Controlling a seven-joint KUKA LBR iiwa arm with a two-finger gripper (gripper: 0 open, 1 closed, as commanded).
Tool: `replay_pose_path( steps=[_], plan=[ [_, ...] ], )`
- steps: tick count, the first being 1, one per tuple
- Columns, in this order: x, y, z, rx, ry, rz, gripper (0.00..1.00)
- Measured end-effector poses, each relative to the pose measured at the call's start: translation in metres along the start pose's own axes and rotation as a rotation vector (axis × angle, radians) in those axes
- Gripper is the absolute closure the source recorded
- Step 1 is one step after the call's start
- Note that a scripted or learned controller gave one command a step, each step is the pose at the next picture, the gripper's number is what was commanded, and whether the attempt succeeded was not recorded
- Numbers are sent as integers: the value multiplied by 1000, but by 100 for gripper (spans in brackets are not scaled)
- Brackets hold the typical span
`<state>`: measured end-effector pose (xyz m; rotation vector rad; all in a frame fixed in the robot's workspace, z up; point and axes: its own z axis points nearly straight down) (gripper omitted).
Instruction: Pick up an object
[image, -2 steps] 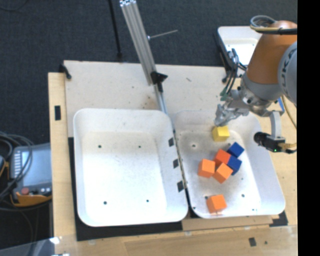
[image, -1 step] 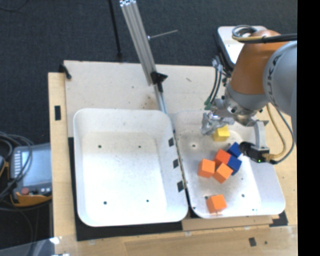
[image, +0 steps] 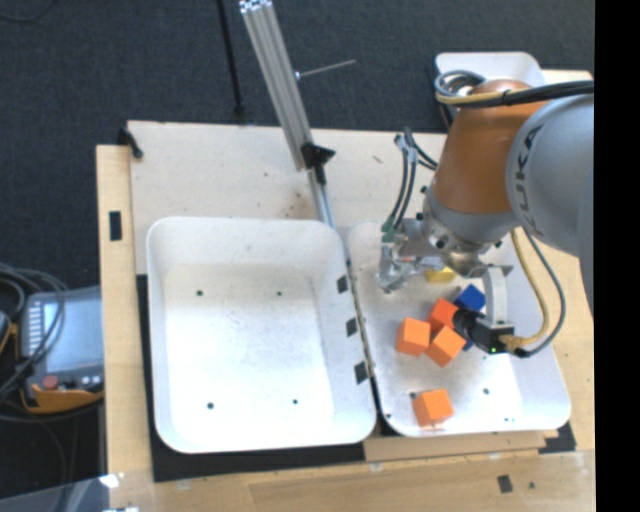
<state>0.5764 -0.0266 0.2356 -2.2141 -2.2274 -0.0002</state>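
Your tool hangs low over the upper end of the right bin, its metal parts bunched beneath the grey arm with its orange band; from this slanted overhead view you cannot tell how far it is spread or whether it has hold of anything. Just to its right, a small yellow piece peeks out from under the wrist. Count the blocks in that bin and you get four orange and one blue: the blue block lies close under the wrist, one orange block sits just beside it, two more orange blocks, the left and the right, rest touching or nearly touching near the middle of the bin, and the fourth orange block lies apart near the bin's lower edge. A green light glows on a small black fitting to the right of the cluster, with cables looping back up to the arm. There are two white bins side by side on your bench; the left bin shows dark specks on its floor. A slanted aluminium rail rises past the top of the bins, and a handheld control unit lies off the bench's left side
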Motion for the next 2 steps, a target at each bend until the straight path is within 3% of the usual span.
replay_pose_path(
  steps=[1, 2],
  plan=[
    [51, -14, -6, 0, 2, -2, 100],
    [98, -44, -14, 0, 2, -3, 100]
  ],
)
